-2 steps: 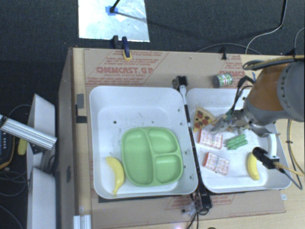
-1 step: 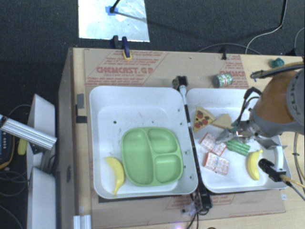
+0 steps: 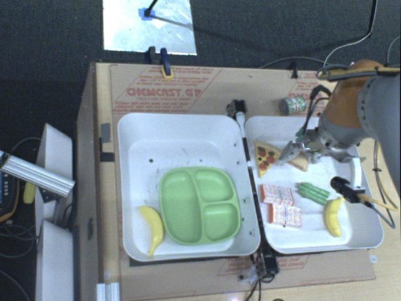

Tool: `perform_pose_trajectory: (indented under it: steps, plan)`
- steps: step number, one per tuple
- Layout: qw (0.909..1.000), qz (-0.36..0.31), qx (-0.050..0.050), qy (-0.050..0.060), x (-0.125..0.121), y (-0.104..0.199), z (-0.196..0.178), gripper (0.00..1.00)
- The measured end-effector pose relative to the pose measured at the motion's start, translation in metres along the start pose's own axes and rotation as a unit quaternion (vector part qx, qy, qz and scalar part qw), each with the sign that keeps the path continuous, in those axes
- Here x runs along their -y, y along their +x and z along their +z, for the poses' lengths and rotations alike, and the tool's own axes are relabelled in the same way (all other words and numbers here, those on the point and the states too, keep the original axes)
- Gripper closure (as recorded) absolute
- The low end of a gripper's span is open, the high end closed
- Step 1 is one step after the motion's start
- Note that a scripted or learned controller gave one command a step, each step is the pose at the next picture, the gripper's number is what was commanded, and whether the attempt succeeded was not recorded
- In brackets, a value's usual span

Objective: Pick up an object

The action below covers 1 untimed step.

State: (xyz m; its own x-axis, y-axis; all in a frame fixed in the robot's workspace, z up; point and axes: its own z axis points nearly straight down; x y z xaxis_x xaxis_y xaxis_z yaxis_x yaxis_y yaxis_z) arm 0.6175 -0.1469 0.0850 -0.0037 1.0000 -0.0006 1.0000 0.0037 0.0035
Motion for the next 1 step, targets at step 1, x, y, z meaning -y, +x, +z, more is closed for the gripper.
perform_pose_trajectory:
  steps: [1]
  plan:
    - [1.0, 0.002, 0.0, 0.002, 0.0731, -0.0001, 0.0006, 0.0]
